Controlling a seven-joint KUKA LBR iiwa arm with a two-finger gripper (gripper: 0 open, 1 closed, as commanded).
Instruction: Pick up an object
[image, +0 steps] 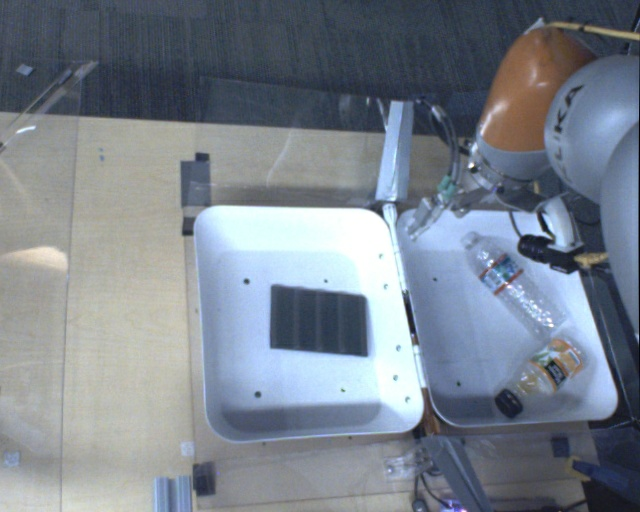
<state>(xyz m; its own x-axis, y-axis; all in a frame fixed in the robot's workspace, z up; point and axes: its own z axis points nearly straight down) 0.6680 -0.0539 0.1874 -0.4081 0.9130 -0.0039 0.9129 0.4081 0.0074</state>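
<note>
The clear bottle (512, 285) lies in the right bin (440, 330), its long axis running diagonally, down-right of my hand (430, 215). I cannot tell the hand's state. An amber bottle (545, 372) lies farther off.

A pale, light-wood bench top (110, 330) carries two shallow white plastic bins with rounded corners, set side by side and touching along their inner rims. The left white bin (215, 300) is the larger in view and has a dark grey ribbed rectangular patch (319, 320) at the middle of its floor. The right white bin (440, 330) sits just beside it. Small dark blocks (196, 183) rest on the bench by the left bin's corners.
</note>
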